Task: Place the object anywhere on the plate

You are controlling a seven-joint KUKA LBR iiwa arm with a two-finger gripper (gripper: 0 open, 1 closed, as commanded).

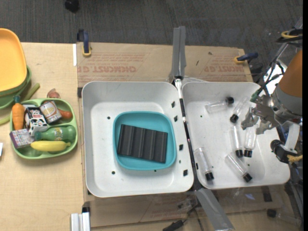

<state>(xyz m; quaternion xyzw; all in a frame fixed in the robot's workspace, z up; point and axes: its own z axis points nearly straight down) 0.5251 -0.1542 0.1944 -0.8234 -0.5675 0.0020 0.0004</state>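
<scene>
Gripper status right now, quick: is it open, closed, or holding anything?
Gripper: over the right bin among clear tubes; open or closed cannot be told, and no tube is visibly between them.

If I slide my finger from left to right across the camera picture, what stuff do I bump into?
Green tray of toy food → left white bin → teal plate with a dark ridged block → right white bin with clear tubes → claw.
</scene>
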